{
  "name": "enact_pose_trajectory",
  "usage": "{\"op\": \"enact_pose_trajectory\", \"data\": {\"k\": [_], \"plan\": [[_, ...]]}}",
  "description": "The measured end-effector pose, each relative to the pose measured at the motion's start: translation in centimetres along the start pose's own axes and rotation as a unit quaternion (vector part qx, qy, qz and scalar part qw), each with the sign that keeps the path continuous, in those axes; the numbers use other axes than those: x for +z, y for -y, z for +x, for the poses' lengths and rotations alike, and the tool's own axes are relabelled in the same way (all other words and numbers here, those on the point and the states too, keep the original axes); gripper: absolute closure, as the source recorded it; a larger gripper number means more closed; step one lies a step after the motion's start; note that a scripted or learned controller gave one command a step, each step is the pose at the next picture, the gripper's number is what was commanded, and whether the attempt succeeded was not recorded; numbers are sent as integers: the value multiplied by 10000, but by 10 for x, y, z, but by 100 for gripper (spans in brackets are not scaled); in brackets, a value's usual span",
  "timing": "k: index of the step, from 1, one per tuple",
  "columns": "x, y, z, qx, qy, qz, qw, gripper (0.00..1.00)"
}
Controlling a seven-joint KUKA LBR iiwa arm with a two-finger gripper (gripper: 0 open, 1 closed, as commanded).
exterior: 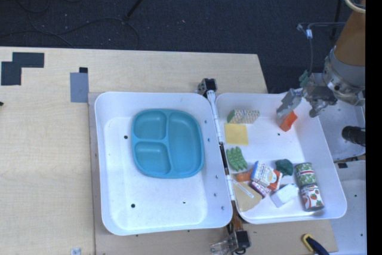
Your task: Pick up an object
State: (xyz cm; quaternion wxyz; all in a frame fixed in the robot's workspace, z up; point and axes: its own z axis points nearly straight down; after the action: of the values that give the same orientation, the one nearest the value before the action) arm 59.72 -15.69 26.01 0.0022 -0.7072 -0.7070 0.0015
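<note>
Bench point(48, 146): light wood top, w/ dark grey squares near its left and back edge.
Left bin point(113, 212): shallow, white; it touches the right bin along the middle seam.
Blue tray point(167, 143): teal plate w/ three compartments, lies flat in left bin, centre to back.
Right bin point(325, 152): white, holds all the small things.
Speckled piece point(246, 116): pale w/ dots, near back-left corner of right bin.
Yellow square point(236, 134): flat, just in front of the speckled piece, touching or almost.
Green bumpy item point(237, 158): in front of yellow square, close to the seam.
Small carton point(264, 175): white w/ red/orange print; text too small to read.
Dark green item point(285, 166): right of the carton, just beside it.
White block point(283, 195): front of the bin, beside the cans.
Two cans point(308, 187): red-green labels, lie side by side at front-right; brand not readable.
Orange block point(288, 121): small, tilted, at back of right bin, directly below the gripper; not clear if it touches the bin floor or a finger.
Gripper point(304, 101): grey, over back-right part of right bin; fingers spread apart, the orange block sits at the left finger, not seen between both.
Arm point(352, 39): orange band above wrist, comes from the right.
</note>
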Motion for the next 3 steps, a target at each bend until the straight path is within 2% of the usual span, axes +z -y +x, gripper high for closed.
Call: {"op": "enact_pose_trajectory", "data": {"k": [1,2,3], "plan": [[96,49,-48,4,-5,3,10000,0],[170,77,-52,-2,27,-76,10000,0],[172,120,-57,8,1,-29,10000,0]]}}
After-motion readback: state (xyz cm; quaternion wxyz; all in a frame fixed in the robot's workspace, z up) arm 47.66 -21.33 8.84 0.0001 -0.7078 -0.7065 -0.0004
